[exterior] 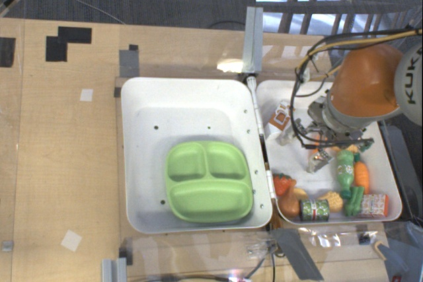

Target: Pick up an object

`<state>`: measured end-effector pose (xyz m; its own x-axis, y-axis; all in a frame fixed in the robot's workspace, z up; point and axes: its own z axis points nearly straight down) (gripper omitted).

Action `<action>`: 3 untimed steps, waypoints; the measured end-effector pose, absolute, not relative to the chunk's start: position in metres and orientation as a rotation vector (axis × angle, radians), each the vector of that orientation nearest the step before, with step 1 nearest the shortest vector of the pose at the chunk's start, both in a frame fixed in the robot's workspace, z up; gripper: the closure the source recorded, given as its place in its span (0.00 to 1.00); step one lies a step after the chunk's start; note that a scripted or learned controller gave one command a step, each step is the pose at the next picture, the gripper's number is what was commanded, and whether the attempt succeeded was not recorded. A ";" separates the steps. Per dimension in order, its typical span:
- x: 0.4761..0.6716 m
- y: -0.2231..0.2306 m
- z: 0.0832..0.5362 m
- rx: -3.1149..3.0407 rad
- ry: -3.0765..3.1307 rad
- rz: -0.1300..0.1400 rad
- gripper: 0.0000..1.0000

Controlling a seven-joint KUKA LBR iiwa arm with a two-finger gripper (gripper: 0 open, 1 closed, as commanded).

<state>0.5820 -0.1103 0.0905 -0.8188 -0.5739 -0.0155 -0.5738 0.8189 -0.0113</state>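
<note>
The arm reaches in from the right and hangs low over the right bin (285, 94), its orange band and grey wrist covering much of that bin's middle. The gripper (322, 159) sits just below the wrist, down among the clutter, next to a green bottle-shaped toy (344, 170) and an orange carrot-like piece (361, 175). Whether it has closed on anything cannot be told from here: the wrist and cables hide it, and nothing is plainly seen held. The other candidates lie along the near edge of the same bin: a small green can (314, 210), a red-and-white box (374, 205), a red piece (283, 184) near the left corner. The left bin (142, 99) holds a green divided plate (208, 180). My judgement: the approach is made and the descent looks done, but a secure grasp and the lift are still left.
</note>
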 end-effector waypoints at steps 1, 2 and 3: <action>0.631 -0.102 0.091 -0.951 3.021 -0.004 0.00; 0.605 -0.141 0.090 -1.118 2.922 -0.011 0.00; 0.543 -0.177 0.091 -1.243 2.871 -0.010 0.00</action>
